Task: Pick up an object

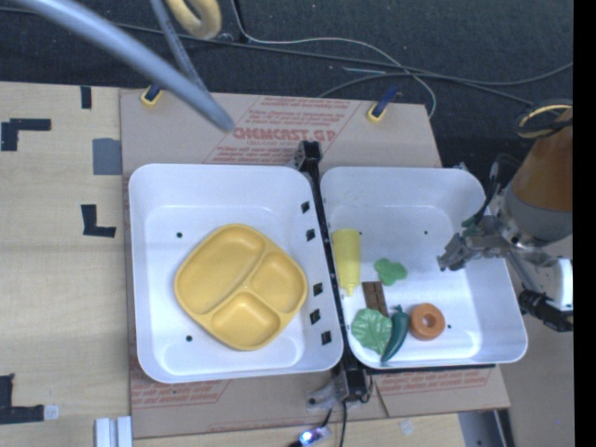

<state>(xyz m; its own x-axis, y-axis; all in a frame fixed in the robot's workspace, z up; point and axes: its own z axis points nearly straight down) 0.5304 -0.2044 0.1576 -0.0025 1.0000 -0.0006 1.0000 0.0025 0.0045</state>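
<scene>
The right bin (466, 198) holds several toy foods: a yellow bottle-shaped piece (347, 258), a small green piece (390, 271), a brown bar (375, 295), a leafy green piece (370, 328), a dark green pepper (396, 334) and an orange ring (428, 321). My gripper (456, 254) hangs over the right side of this bin, up and to the right of the orange ring, with nothing visible between its fingers. The arm with its orange band (549, 175) enters from the right.
The left bin (149, 203) holds a yellow divided plate (240, 285). A black divider with clips (317, 250) runs between the bins. Cables (391, 73) and a grey pole (112, 35) cross the back of the bench.
</scene>
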